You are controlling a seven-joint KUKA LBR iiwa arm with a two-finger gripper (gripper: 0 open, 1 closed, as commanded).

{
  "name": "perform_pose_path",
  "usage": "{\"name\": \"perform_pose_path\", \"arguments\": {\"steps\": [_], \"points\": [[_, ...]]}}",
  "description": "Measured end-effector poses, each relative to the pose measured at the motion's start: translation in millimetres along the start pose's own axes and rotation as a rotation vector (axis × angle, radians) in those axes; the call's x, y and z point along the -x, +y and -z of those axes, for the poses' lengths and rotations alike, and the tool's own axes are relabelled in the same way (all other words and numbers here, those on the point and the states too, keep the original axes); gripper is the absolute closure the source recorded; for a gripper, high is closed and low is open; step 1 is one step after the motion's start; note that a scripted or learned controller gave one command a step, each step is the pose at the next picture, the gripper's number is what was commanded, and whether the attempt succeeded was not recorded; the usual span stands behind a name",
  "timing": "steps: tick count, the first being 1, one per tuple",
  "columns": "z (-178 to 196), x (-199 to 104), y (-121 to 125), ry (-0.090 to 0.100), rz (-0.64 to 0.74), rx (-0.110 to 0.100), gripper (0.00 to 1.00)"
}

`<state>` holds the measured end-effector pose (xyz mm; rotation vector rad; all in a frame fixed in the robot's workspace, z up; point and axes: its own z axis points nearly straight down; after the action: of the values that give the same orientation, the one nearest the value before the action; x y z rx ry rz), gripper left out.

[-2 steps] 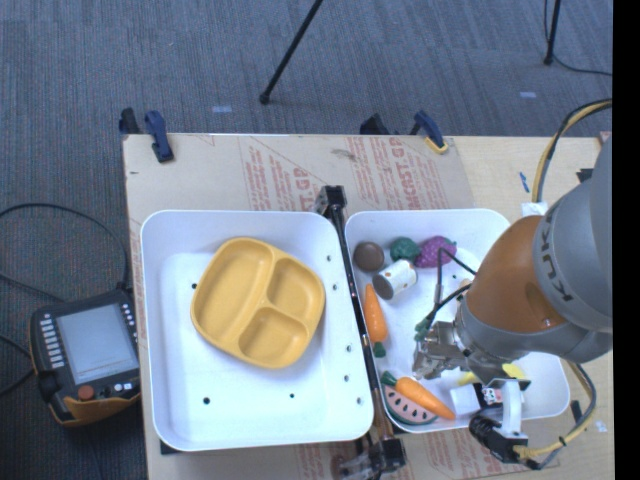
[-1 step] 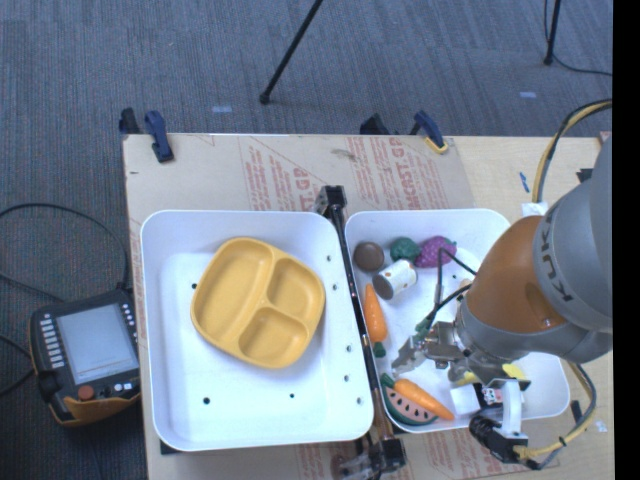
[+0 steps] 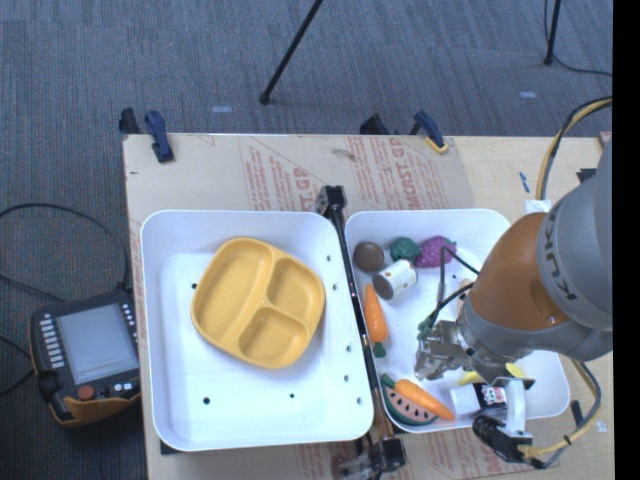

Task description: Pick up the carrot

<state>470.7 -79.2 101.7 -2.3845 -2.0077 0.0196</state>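
The carrot (image 3: 375, 315) lies in the right bin (image 3: 490, 223), close against the wall it shares with the left bin (image 3: 160, 268), lengthwise along that wall with its green stalk end toward the front. It touches nothing but the bin floor as far as can be seen. Just behind it are a dark brown round piece (image 3: 368, 256) and a white cylinder (image 3: 395, 279); further back sit a green toy (image 3: 404, 248) and a purple toy (image 3: 435, 251). At the front of the bin a watermelon slice (image 3: 405, 408) lies with a second orange carrot-like piece (image 3: 424, 399) resting across it.

The gripper (image 3: 437, 356) hangs over the middle of the right bin, right of the carrot and apart from it, above the front items. Whether its fingers are released or clenched cannot be told, as the metal parts blur together under the wrist; nothing is visibly between them. The arm (image 3: 560, 278), with its orange band, covers the right part of the bin.

The left bin holds a yellow divided plate (image 3: 258, 301). Both bins rest on the table (image 3: 250, 168).
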Motion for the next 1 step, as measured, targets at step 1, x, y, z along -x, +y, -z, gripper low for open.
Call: {"name": "perform_pose_path", "arguments": {"steps": [1], "points": [[-0.3,0.4,-0.1,-0.001,-0.002,0.000,0.00]]}}
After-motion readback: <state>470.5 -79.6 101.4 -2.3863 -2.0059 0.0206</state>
